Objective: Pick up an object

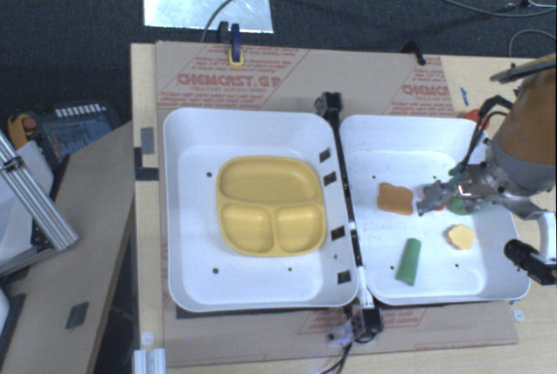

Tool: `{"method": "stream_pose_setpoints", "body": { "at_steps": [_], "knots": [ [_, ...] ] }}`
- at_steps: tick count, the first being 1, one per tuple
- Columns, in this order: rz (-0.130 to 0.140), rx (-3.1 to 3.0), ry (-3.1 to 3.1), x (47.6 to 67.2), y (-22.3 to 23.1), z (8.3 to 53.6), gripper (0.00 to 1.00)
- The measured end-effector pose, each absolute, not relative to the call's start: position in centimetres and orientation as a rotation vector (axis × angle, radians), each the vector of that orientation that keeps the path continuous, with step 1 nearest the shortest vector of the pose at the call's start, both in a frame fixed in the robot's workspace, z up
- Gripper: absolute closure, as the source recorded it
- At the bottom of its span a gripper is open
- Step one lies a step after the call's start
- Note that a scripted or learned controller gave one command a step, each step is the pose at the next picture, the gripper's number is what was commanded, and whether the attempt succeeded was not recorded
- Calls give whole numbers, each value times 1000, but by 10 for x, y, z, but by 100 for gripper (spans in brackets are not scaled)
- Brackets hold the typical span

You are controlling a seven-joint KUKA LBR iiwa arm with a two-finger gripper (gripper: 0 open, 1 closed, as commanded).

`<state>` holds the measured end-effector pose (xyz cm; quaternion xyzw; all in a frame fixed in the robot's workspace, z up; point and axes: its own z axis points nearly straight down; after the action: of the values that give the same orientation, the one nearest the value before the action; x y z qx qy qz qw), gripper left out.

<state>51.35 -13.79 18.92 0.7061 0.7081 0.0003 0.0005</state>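
- a yellow divided plate (pixel 268 204) sits in the left bin (pixel 187 190), well clear of the arm.
- in the right bin (pixel 383 150), a brown piece (pixel 395 199) lies nearest the gripper (pixel 432 198), at its nine o'clock; a green stick (pixel 408 260) at seven, a yellow chunk (pixel 460 237) at five.
- how far the gripper is open cannot be told; nothing visibly held.
- risk: a descent slightly off-centre could nudge the brown piece aside and close on air.

Two bins sit side by side on a bench. The left bin (pixel 187 190) holds a divided plate (pixel 270 204) near its middle. The right bin (pixel 392 150) holds a toast piece (pixel 394 198) at centre left, a stick-shaped piece (pixel 408 260) nearer the front, and a small wedge (pixel 460 237) to its right. The gripper (pixel 433 197) sits just right of the toast.
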Motion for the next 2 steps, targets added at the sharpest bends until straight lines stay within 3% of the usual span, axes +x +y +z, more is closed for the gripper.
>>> {"method": "stream_pose_setpoints", "body": {
  "at_steps": [2],
  "knots": [
    [1, 2220, 2223, 521, -139, 106, 0]
  ]
}}
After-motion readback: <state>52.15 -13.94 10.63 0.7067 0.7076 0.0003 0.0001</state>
